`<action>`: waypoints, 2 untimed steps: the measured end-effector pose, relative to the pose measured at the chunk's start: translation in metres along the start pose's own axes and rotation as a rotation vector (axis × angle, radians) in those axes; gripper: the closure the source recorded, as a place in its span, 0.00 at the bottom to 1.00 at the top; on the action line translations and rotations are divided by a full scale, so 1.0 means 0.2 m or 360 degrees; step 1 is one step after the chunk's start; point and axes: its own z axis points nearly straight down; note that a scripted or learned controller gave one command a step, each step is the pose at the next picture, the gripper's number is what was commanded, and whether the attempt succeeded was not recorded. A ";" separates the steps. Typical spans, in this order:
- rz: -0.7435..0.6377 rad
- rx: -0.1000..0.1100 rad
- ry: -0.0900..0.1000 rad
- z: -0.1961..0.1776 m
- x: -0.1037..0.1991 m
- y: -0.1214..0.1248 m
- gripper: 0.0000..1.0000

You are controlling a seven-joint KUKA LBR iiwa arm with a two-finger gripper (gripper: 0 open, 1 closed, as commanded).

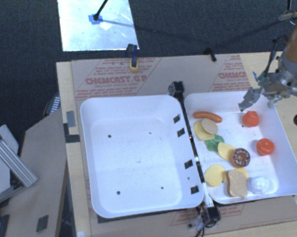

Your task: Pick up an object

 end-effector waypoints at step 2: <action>0.0005 0.0003 0.0002 0.78 0.23 -0.24 0.00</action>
